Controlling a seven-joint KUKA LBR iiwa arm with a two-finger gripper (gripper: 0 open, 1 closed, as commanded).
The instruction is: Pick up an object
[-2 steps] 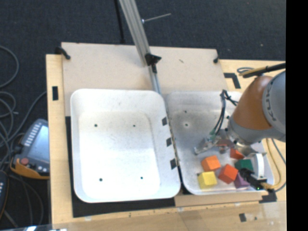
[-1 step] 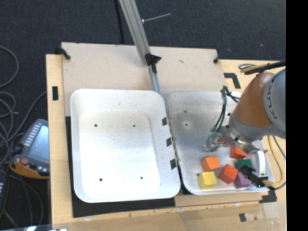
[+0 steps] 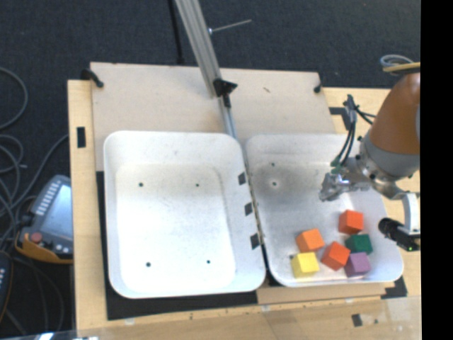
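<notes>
**End effector over right bin**

End effector [image 3: 333, 188] hangs over right bin [image 3: 283, 190], finger state unclear. Blocks sit w/ gap below it at bin's near right corner: two orange [image 3: 309, 240], red [image 3: 335, 255], yellow [image 3: 306, 263], green [image 3: 362, 244], purple [image 3: 358, 263].

Fixed overhead camera, slanted (both bins [image 3: 177, 211])

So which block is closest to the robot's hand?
The orange-red block at the top of the pile, just below the gripper; the other blocks sit lower.
</notes>
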